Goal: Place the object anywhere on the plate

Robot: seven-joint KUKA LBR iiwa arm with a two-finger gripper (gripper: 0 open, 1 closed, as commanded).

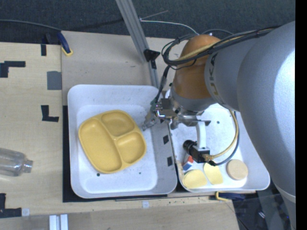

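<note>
Tool (152, 115) sits low over the inner wall between the 2 bins, at the right rim of the left bin (76, 128); its metal parts blur together from up here, so I cannot tell how it stands or whether it has hold of anything. I see a pale wooden desk (29, 128) with dark tape marks, dark floor beyond its far edge, and a slanted aluminium bar (132, 20) rising at the back. A clear plastic bottle (13, 162) lies at the desk's left edge, partly cut off. The yellow plate (111, 140), glossy plastic with 3 compartments, lies in the left bin, just beside the tool. The grey arm (259, 80) with its orange band covers much of the right bin (256, 178). At that bin's near edge lie 2 pale yellow pieces (204, 176), a round tan wooden disc (237, 169) and a small red and blue item (188, 166) that I cannot identify.
</note>
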